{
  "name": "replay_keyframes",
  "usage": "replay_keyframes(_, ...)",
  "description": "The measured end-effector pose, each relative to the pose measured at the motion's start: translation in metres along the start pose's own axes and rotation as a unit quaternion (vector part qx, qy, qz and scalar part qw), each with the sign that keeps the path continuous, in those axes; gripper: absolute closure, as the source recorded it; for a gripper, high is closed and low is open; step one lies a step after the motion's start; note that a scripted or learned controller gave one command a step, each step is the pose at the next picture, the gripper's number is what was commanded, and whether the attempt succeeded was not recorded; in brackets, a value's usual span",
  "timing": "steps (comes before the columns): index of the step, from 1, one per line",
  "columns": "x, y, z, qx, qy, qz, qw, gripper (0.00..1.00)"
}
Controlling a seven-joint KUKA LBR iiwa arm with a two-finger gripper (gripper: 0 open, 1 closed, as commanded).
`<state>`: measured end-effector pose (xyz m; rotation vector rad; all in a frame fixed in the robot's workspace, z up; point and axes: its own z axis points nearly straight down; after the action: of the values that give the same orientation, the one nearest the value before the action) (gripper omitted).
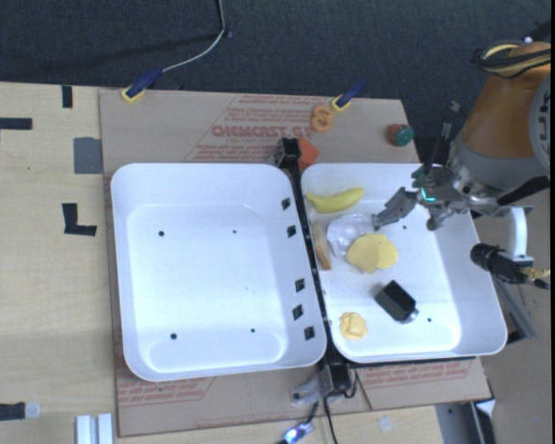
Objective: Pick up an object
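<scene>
The right bin (462, 326) holds a yellow banana (336, 199), a crumpled clear plastic piece (344, 231), a pale yellow lump (372, 252), a black block (396, 301), a small yellow piece (352, 324) and a tan stick (321, 250) by the dividing wall. My gripper (413, 215) hangs over the bin's upper right part, to the right of the banana and up-right of the yellow lump. It is open, its fingers spread wide, with nothing between them. One finger (390, 212) points left towards the clear plastic.
The left bin (129, 248) lies beside the right one, joined by a black-clipped wall (301, 248). Behind the bins on the cardboard sit an orange piece (322, 118) and a teal piece (400, 135). The arm's orange band (509, 109) and grey wrist crowd the right side.
</scene>
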<state>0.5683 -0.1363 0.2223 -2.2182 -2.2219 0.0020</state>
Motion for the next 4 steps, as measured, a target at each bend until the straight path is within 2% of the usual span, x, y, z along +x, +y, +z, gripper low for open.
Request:
replay_keyframes(1,0.035,0.032,0.127,-0.001,-0.001,0.001,1.0000,0.00)
replay_keyframes(2,0.092,0.040,0.090,-0.001,0.009,-0.005,0.9999,0.00)
replay_keyframes(3,0.113,0.041,0.081,0.002,0.023,-0.016,0.9996,1.00)
replay_keyframes(4,0.137,0.069,0.009,-0.005,0.000,-0.004,1.0000,1.00)
